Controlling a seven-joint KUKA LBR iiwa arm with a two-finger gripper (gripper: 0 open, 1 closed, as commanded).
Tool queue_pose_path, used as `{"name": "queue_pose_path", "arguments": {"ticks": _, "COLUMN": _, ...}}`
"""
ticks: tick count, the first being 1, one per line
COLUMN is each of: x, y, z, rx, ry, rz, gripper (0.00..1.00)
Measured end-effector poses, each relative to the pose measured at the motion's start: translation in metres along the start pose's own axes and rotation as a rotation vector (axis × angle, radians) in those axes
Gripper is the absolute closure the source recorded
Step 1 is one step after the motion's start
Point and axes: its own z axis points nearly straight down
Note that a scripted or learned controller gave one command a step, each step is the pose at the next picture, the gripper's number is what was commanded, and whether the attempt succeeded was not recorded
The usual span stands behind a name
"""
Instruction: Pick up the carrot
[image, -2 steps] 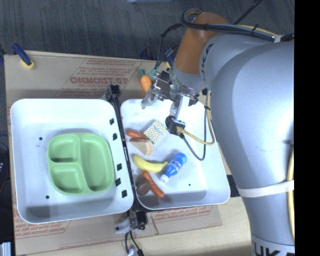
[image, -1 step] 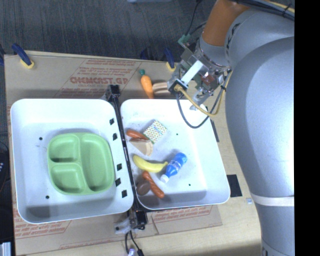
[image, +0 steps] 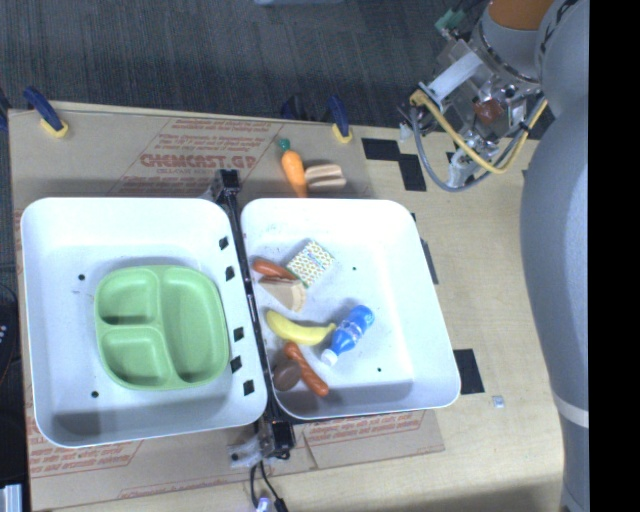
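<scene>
Currently: carrot ×1 | bins ×2 | banana ×1 | end effector state unclear

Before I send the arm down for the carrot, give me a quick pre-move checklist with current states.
1. Carrot located: ok. The carrot lies on the cardboard outside the bins, just beyond the right bin's far rim.
2. Top of carrot clear: ok, nothing lies over it.
3. Space beside it: not ok. A hot dog toy sits right against its right side.
4. Gripper over target: not ok. The gripper hangs well to the right of the carrot.
5. Finger opening: cannot tell.
6. Gripper carrying anything: cannot tell.
</scene>
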Motion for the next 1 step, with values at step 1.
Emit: {"name": "queue_pose_path", "arguments": {"ticks": 1, "x": -0.0036, "y": -0.0275, "z": 0.1509, "rx": 0.002, "ry": -0.005, "rz": 0.239, "gripper": 0.0}}
